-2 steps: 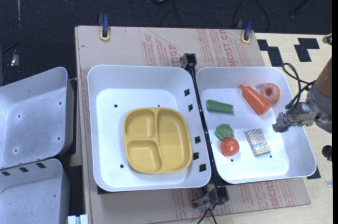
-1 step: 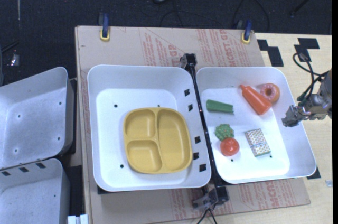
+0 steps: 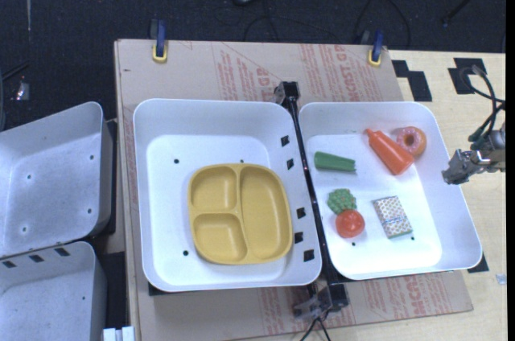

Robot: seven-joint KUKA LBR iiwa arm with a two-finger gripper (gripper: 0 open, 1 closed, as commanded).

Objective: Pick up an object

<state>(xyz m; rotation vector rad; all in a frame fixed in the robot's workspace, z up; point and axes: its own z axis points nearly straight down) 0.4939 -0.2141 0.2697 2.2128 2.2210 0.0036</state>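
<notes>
At the counter's right edge the hand (image 3: pixel 463 169) waits outside the right bin (image 3: pixel 451 251); I cannot tell its state. It should descend straight over the box (image 3: pixel 393 216), which lies apart.

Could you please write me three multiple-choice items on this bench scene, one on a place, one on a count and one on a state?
1. Where does the yellow divided plate lie?
A. in the left bin
B. in the right bin
C. on the bare bench

2. How many objects lie in the right bin?
A. three
B. four
C. six

3. Where is the gripper in relation to the orange bottle?
A. apart from it, at the bin's right rim
B. clamped on it
C. pressing it from above

Answers: 1 A, the plate sits inside the left bin. 2 C, a bottle, doughnut, green stick, broccoli, tomato and small box are there. 3 A, bare bin floor separates the two.
</notes>
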